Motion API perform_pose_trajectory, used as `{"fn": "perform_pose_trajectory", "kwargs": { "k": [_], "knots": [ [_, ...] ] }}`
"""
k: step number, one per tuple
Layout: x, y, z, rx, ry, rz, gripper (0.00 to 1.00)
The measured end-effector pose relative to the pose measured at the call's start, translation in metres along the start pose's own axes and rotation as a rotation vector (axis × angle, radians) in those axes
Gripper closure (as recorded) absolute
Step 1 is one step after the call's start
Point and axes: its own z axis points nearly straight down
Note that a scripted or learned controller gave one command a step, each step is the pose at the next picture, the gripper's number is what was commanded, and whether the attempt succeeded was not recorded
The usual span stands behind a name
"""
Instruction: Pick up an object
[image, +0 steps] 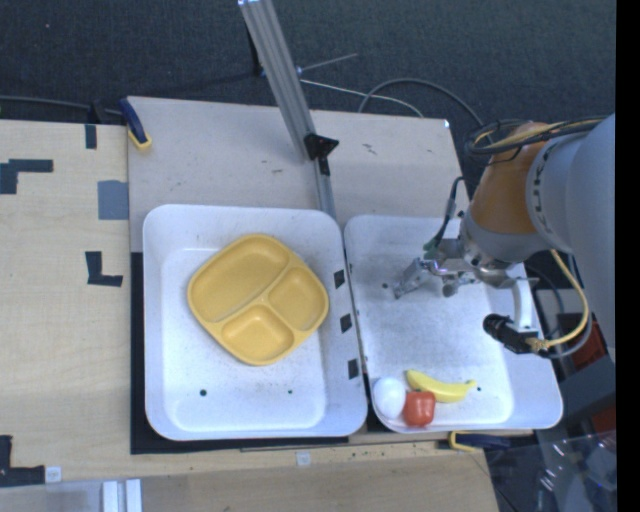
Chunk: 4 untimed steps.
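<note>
Yellow banana (441, 386), red pepper (420, 408) and white egg (388, 396) crowd your right bin's (440, 330) near edge, while your hand (425, 281) hangs released, farther back over bare floor.

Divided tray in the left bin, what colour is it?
Plain yellow; the divided tray shows clearly in the camera view.

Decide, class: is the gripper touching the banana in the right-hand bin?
Apart. The camera view shows the gripper near the bin's upper part, with bare white floor between it and the banana at the lower edge.
</note>
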Motion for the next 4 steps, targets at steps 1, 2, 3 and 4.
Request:
{"fn": "perform_pose_trajectory", "kwargs": {
  "k": [1,2,3,4],
  "knots": [
    [0.0,0.0,0.018,-0.005,-0.001,-0.001,0.0],
    [0.001,0.0,0.008,-0.005,0.0,-0.002,1.0],
    [0.003,0.009,-0.039,-0.009,0.0,-0.001,1.0],
    [-0.006,0.005,-0.088,-0.01,-0.001,0.0,1.0]
  ]
}}
